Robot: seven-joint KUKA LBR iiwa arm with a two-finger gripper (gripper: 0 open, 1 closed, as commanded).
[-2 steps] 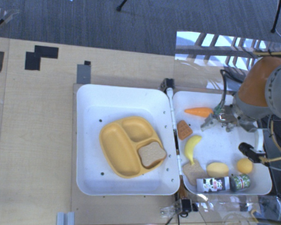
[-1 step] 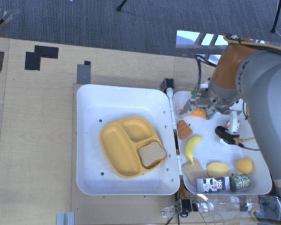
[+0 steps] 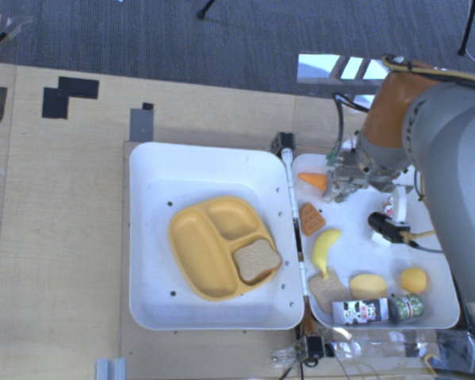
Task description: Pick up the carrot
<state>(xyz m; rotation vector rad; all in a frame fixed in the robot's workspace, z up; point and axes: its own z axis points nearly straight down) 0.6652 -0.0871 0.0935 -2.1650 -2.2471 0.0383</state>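
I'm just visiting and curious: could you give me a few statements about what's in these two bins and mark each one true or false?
1. The carrot lies in the right bin. True.
2. A slice of bread sits on the yellow tray. True.
3. The banana is in the left bin. False: it is in the right bin.
4. The gripper is over the yellow tray. False: it is beside the carrot, in the right bin.

1. The grey arm (image 3: pixel 454 157) reaches in from the right, bent downward.
2. Its orange band (image 3: pixel 391 110) sits above the wrist.
3. The gripper (image 3: pixel 338 187) points down and leftward.
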